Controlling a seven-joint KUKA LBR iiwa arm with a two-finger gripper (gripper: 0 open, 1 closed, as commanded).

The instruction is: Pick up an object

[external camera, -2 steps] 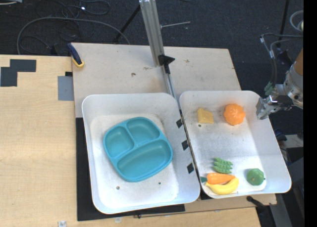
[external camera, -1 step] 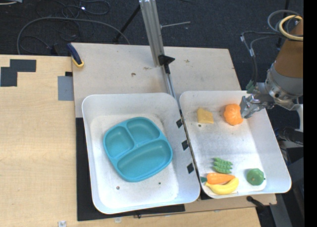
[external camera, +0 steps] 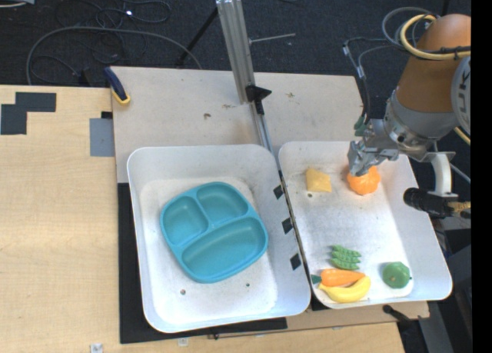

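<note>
Closing on the orange fruit (external camera: pixel 364 181) looks like the step in hand: the gripper (external camera: pixel 363 165) sits directly on top of it, near the far edge of the right bin (external camera: pixel 419 224). Fingertips meet the fruit's upper surface and seem to straddle its top, but whether they are apart, together or already clamped cannot be told from this slanted view. The fruit rests on the bin floor, so no lift is evident. To do this well, judged from the layout: keep the approach vertical, centre the fingers across the widest part of the rounded body so it does not squirt sideways, go low enough to pass the crown, then close before raising straight up. The yellow piece (external camera: pixel 318 181) lies just beside the fruit on its left, apart from it; a sideways drift could nudge it. Other toys, a green pod (external camera: pixel 345 255), a carrot (external camera: pixel 340 276), a banana (external camera: pixel 347 290) and a green fruit (external camera: pixel 396 274), cluster at the bin's near end, well apart. Left bin (external camera: pixel 146 190) holds a blue divided plate (external camera: pixel 214 230). Arm pose: entering from the right, orange band (external camera: pixel 434 59) high, wrist turned down, tool pointing nearly straight at the bin floor.
</note>
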